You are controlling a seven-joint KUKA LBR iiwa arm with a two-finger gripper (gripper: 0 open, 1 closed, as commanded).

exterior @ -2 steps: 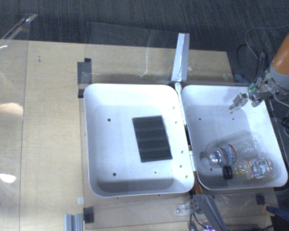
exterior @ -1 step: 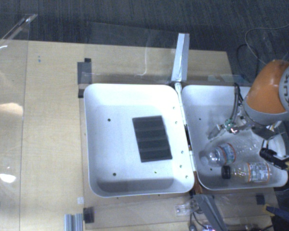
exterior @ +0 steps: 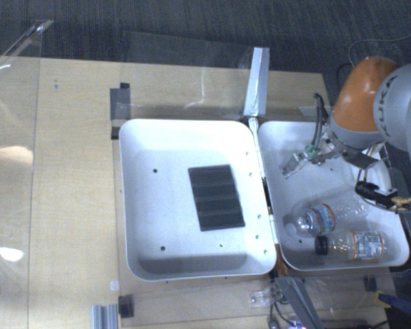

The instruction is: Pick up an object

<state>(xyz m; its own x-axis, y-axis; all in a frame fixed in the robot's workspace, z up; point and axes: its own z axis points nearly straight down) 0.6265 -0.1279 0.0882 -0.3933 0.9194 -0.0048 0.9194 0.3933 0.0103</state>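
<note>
Camera view: looks down at a slant on a wooden counter (exterior: 61, 204) bearing two white bins side by side.
Left bin (exterior: 144, 184): holds a dark ribbed rectangular pad (exterior: 216, 197) near its middle, tilted a little; bare white floor lies all around the pad, out to every wall.
Right bin (exterior: 288, 142): two clear plastic bottles lie on their sides in the near half.
Upper bottle (exterior: 315, 220): lies near the bin's left wall, blue-banded label showing.
Lower bottle (exterior: 349, 245): dark cap pointing left, lies along the near wall, just beside the upper bottle.
Arm (exterior: 377, 108): reaches in from the right, its orange band over the bin's far right corner.
Gripper (exterior: 298, 162): over the far half of the right bin, well apart from both bottles.
Fingers: too small and blurred; cannot tell how far open, nothing seen between them.
Open room: bare bin floor between gripper and bottles.
</note>
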